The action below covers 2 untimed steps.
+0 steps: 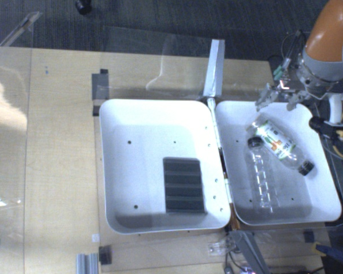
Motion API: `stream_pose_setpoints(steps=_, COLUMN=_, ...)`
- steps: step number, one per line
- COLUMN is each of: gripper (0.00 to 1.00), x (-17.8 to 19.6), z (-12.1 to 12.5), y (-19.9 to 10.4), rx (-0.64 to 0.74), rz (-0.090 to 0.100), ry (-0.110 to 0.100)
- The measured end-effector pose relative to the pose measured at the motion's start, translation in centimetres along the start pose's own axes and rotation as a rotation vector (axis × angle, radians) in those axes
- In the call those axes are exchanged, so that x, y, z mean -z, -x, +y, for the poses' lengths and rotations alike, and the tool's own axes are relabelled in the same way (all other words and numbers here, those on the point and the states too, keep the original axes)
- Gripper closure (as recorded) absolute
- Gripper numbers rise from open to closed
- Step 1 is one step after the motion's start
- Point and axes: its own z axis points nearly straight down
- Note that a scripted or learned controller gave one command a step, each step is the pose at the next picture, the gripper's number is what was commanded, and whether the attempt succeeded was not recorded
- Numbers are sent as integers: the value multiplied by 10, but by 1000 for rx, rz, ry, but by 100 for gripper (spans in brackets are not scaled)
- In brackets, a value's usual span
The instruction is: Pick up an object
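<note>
2 bottles (277,142) just below claw (279,97)

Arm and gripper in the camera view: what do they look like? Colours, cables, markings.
The arm has a rounded orange band over a grey wrist section. Below it the gripper is a dark and grey metal assembly with thin cables, a green connector and a small lit spot near its base. More cables, some yellow, hang by a white part at its right.

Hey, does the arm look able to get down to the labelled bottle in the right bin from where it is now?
Probably yes. The pincer hangs over the far edge of the right bin, and the labelled bottle lies open just below it. Nothing covers it, though a clear bottle lies close beside it.
</note>
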Motion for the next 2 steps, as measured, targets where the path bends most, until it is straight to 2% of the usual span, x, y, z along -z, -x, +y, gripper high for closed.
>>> stream_pose_setpoints(steps=1, gripper=0, x=-87, z=12, y=53, rx=93, rz=-4, ry=14)
stream_pose_setpoints(steps=2, gripper=100, x=-72, z=17, y=50, rx=98, rz=-4, ry=28)
